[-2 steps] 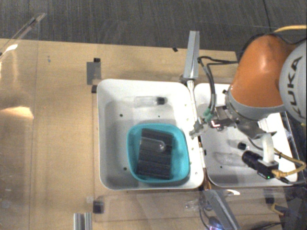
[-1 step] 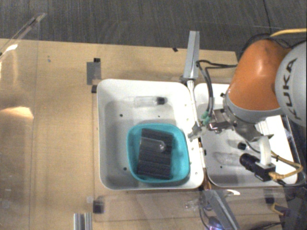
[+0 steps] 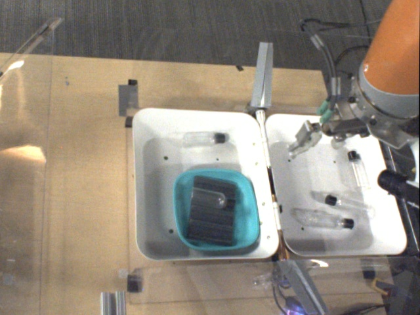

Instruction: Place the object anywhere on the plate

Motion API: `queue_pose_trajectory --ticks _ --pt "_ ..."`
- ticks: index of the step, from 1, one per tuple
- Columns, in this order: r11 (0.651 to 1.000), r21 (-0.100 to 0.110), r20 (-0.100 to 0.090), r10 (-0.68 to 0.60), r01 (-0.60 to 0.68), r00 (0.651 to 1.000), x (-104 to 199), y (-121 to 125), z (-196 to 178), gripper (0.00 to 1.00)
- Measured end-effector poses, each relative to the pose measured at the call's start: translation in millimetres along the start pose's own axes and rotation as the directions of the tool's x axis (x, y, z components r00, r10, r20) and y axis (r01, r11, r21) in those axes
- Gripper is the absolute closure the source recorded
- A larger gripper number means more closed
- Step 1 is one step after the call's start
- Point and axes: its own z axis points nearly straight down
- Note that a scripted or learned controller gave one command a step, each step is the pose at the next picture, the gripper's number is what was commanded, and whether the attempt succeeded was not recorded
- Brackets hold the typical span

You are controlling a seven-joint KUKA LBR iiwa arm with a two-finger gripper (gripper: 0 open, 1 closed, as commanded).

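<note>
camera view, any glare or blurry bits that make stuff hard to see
Camera view: bright glare patch on the bench at left; the clear vials in the right bin nearly vanish against the white; the orange arm at top right is soft; the teal plate reads clearly.

I can read no text, label, brand or number on anything from here; nothing legible near the jaws.

— What's lying about on that pale wooden tabletop [image 3: 72, 195]?
— Two shallow white plastic bins [image 3: 147, 195], side by side. A grey metal bar [image 3: 263, 77] stands behind where they meet.
</note>
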Motion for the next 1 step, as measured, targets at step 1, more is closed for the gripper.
queue_pose_trajectory --ticks 1 --pt "0.995 0.001 0.002 0.101 -0.101 0.995 -51.3 -9.6 -31.5 0.0"
